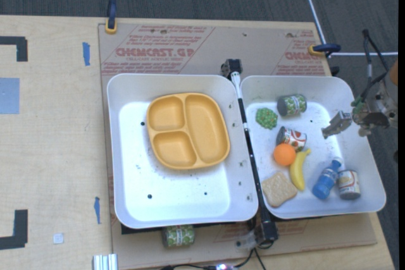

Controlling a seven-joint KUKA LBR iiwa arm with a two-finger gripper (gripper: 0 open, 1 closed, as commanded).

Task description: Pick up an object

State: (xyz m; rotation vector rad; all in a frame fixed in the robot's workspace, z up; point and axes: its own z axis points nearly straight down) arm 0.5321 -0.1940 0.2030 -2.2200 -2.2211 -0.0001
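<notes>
White plastic walls ring the right bin [364,155], whose upper middle floor lies bare. The gripper [345,123] hovers at centre right of the frame above that bare patch, grasping nothing; whether it is spread, I cannot tell. The banana [299,169] lies lower centre, long axis near vertical, beside the orange [285,154].

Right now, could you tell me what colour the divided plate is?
The divided plate is yellow-orange, seen in the camera view.
</notes>
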